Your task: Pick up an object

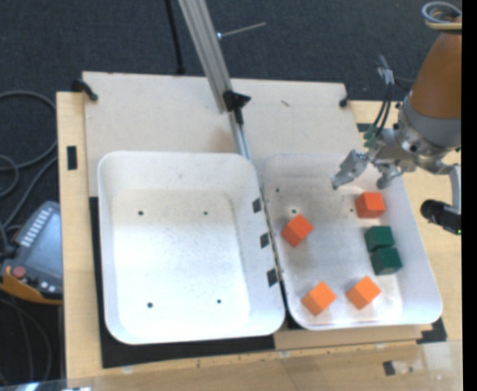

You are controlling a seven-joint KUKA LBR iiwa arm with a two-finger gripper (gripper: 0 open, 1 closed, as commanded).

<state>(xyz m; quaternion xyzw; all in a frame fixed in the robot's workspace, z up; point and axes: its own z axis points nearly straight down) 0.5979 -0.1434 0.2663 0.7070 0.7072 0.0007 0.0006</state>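
The right bin (336, 320) holds several orange cubes and two dark green blocks. One orange cube (370, 204) lies near the bin's back right, another (297, 229) sits toward the left wall, and two more (319, 297) (364, 292) rest near the front. The green blocks (378, 237) (386, 259) lie one behind the other along the right side. My gripper (359, 181) hangs over the back of the right bin, just behind and left of the back orange cube. It is open, with nothing between its fingers.
The left bin (108, 177) stands beside the right one, their walls meeting in the middle. A slanted metal pole (210, 47) rises from behind the bins. Cables and a handheld pendant (35, 251) lie off the bench's left side.
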